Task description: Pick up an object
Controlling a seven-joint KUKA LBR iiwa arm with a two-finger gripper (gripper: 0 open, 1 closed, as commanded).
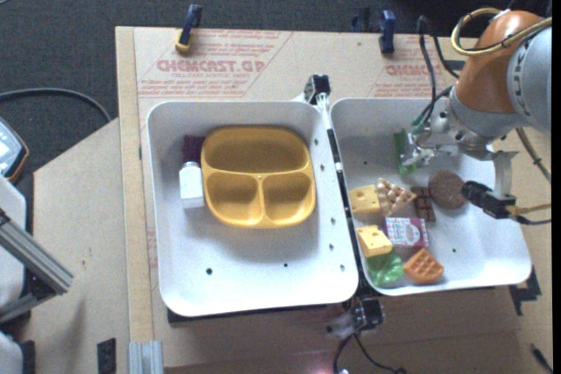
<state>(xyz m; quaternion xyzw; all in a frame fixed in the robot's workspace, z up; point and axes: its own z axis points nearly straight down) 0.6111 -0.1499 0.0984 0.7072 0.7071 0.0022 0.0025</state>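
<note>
- Green piece (402, 144) sits in the right bin (491, 263), near that bin's far left part, right against the gripper (415, 155).
- Whether the gripper is apart, together or clamped on the green piece cannot be told from this slant (the wrist covers much of it).
- Nearer the camera in the same bin lies a cluster of toy food: a cheese wedge (366, 200) beside a lattice cracker (394, 193), a round brown cookie (447, 188) with a small chocolate bar (425, 206) just beside it, a pink packet (406, 232), a second cheese block (375, 241), a green vegetable (388, 270) and an orange waffle (422, 265).
- The left bin (175, 276) holds a yellow divided plate (259, 187), with a white bottle (191, 184) touching its left edge and a dark purple item (193, 144) just beyond the bottle.
</note>
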